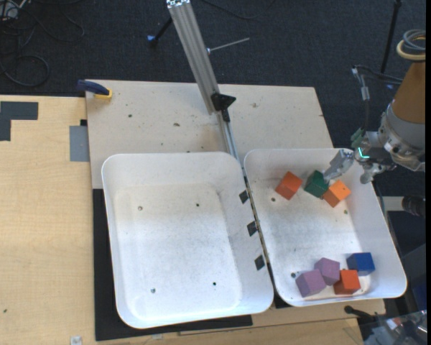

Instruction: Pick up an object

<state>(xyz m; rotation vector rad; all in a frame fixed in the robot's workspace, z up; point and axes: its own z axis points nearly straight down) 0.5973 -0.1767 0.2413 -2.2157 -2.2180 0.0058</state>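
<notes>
The blocks lie in the right bin [388, 243], in two groups. Near its far wall an orange block [289, 185], a green block [316, 185] and a second, lighter orange block [337, 192] sit in a tight row, the green one touching the lighter orange one. Near the front corner a blue block [360, 262], two purple blocks [327, 269] [310, 282] and a small orange-red block [348, 282] are bunched against the rim. The left bin [172, 243] stands beside it on the desk [165, 113].

The end effector [339, 165] reaches in from the right and hangs just above the green and lighter orange blocks. Whether it is released or clenched I cannot tell; nothing is seen gripped in it.

The main risk is the crowding. With the green and lighter orange blocks pressed together, a descent there is likely to land on a top face or the seam between them, shoving both aside instead of straddling one. Both blocks also sit turned at an angle, so a close across corners could squirt the block out. The bin's far wall is near, which could block a finger or foul the wrist. A partial pinch on an edge might lift briefly, then drop.
</notes>
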